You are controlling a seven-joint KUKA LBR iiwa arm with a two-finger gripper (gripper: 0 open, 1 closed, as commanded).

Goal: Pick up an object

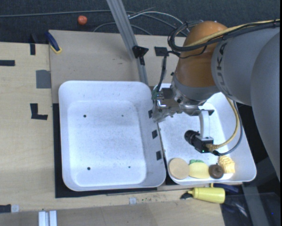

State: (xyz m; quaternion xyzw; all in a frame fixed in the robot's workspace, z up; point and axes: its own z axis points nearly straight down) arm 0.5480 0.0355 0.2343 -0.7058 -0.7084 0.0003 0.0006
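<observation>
Along the near edge of the right bin (239, 140) lie several small objects. They are a flat beige disc (178, 168), a yellow piece with a green top (197, 168), a brown ball (216, 172) and a small yellow block (227, 164). My gripper (165, 106) hangs over the far left part of that bin, close to the wall shared with the left bin. It is seen from above, and the grey and orange wrist (197, 60) covers most of it. The objects lie well nearer the camera than the gripper, and it touches none of them.
The left bin (68, 126) stands beside the right one. A yellow tool with a black tip (207, 194) lies on the bench just outside the right bin's near edge. A grey pole (126, 32) slants up from between the bins. Cables loop around the wrist.
</observation>
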